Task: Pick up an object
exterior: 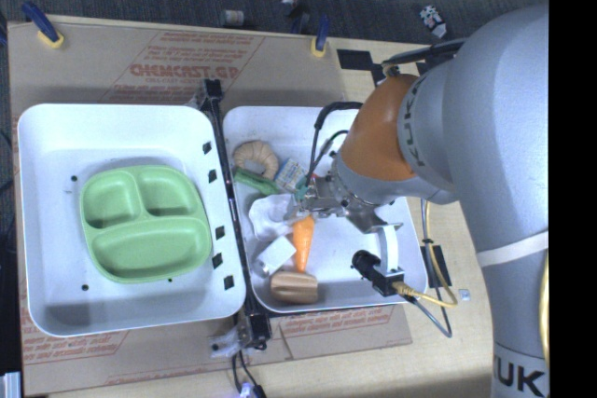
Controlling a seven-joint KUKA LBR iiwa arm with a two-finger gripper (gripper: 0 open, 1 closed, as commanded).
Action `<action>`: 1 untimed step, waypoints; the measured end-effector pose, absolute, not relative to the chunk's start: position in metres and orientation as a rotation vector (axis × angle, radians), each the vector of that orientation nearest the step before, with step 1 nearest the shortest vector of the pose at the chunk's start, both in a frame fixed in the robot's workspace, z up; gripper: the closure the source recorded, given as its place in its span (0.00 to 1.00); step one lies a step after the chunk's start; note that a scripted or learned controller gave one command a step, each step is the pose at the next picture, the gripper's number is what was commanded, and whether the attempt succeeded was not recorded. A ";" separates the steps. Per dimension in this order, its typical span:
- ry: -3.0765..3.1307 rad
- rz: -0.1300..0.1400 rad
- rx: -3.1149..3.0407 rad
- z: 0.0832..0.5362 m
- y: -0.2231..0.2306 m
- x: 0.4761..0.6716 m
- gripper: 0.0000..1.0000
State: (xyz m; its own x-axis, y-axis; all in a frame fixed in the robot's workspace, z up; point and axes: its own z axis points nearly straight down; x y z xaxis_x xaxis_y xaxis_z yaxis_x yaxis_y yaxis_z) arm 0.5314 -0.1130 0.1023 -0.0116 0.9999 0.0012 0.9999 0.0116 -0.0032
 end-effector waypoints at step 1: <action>-2.231 0.001 -2.211 0.192 -0.047 0.477 1.00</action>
